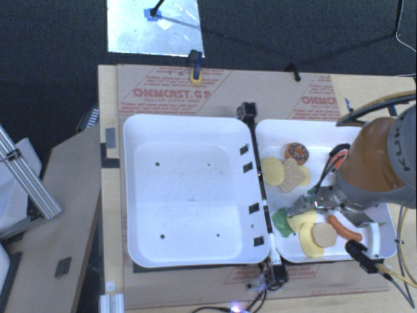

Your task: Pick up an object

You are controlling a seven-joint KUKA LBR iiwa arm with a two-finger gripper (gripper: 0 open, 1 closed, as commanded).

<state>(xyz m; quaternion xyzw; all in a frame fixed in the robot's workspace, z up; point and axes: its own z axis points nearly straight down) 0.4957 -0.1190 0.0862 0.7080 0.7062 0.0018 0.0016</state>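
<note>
Scanning from the left, the floor is dark carpet, with a tan side table (65, 175) and a strip of aluminium rail (23, 175) at the edge, and a shiny metal plate (154, 18) lying on the carpet above the bench. The bench (273, 87) is covered in protective paper printed with red lettering, and a small yellow-and-blue clamp (195, 67) sits at its far edge. The left bin (189, 188) is a bare white tray with a few small dark dots on its floor. A row of black clips (251, 168) runs along the seam where it meets the right bin (273, 132), and that bin carries all the candidates: a brown sprinkled doughnut (296, 152), a pale yellow disc (272, 171) touching a tan star-shaped cookie (295, 177), a green piece (281, 222) near the seam, a cluster of yellow and cream pieces (314, 235) toward the near wall, and an orange-red sausage (343, 228) just beside them. The gripper (306, 206) sits low over the middle of the bin, just above the yellow cluster and beside the green piece; whether it is spread or closed I cannot tell, since the metal parts blur into the toys, and nothing can be seen held. I judge this to be the reach-and-descend step, with the grasp not confirmed. The next move calls for settling onto one single item, probably a yellow piece, without catching its neighbours, then lifting straight up clear of the bin wall. The crowding here could make the grasp slip or drag two things.
</note>
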